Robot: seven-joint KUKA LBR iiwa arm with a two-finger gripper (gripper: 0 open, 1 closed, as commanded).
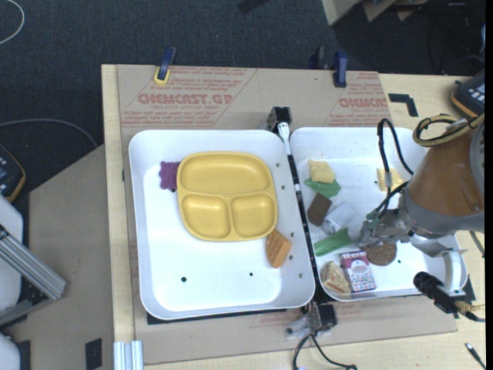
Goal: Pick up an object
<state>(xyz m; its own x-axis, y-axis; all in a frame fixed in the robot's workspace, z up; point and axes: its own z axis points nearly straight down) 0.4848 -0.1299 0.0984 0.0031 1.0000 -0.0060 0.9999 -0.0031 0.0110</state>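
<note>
My gripper (375, 231) is low in the right bin (350, 139), reaching in from the right under the orange-banded wrist. It hangs just above a round brown disc (382, 253) and to the right of a long green piece (333, 243). Close by lie a red and white box (359, 273), a sandwich slice (334, 277), a brown block (318, 206), a yellow block (322, 171) and a green wedge (320, 187). Nothing can be seen held in the gripper.
The left bin (154, 230) holds a yellow divided plate (227, 195), a purple item (168, 175) at its left and a tan bread piece (279, 248) near the divider. A small yellow piece (383, 179) lies at the right bin's back. Black cables loop above the arm.
</note>
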